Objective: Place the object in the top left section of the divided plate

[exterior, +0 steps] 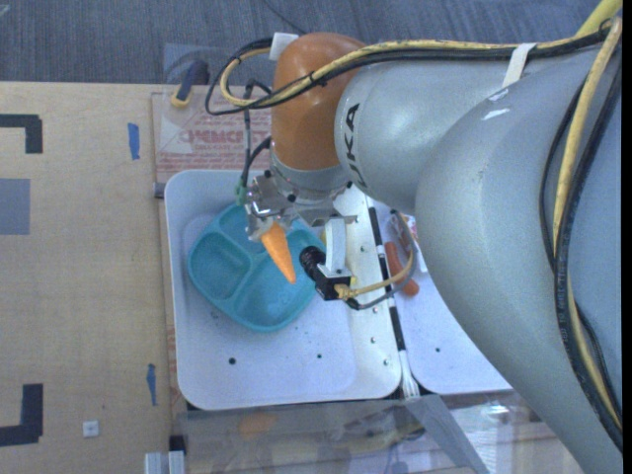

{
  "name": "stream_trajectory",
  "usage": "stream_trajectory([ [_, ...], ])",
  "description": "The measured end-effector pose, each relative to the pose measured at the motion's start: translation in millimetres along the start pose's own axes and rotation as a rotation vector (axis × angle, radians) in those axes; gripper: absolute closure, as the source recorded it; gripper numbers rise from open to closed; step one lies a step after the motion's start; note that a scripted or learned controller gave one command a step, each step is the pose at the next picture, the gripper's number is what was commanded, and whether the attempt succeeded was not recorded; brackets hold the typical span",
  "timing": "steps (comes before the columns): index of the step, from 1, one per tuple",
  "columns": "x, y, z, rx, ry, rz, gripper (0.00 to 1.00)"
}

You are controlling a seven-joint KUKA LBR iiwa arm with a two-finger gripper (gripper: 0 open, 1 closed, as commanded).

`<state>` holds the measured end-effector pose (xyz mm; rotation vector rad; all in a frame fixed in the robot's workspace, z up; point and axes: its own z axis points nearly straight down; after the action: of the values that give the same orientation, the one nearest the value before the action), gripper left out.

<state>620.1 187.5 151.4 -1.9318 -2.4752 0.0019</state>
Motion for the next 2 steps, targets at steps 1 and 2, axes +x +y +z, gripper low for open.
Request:
stream_trajectory([
  [1, 10, 4, 0, -0.004, -0.001, -0.086, 1.0],
  [2, 18, 26, -32, -0.006, 0.0, -0.105, 1.0],
])
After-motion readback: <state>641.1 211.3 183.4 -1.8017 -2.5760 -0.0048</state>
